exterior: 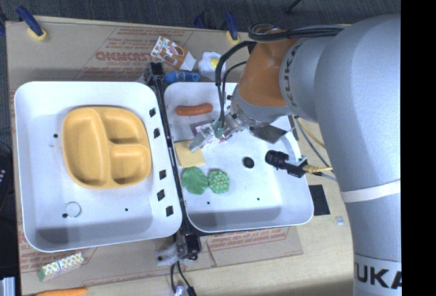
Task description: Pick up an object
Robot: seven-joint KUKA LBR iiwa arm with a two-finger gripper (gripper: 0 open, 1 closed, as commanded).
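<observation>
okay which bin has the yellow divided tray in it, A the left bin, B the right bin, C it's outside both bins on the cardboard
A: the yellow divided tray lies flat inside the left bin, while the right bin holds the sausage and green pieces.

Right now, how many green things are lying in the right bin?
2: a leafy green piece and a bumpy green piece, side by side near the right bin's front left. The arm may hide others.

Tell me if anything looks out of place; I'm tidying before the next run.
A few items lie outside the bins: a small printed carton and a blue object behind the right bin, and a wrapped packet in front of the left bin. Inside the bins, nothing looks spilled.
</observation>
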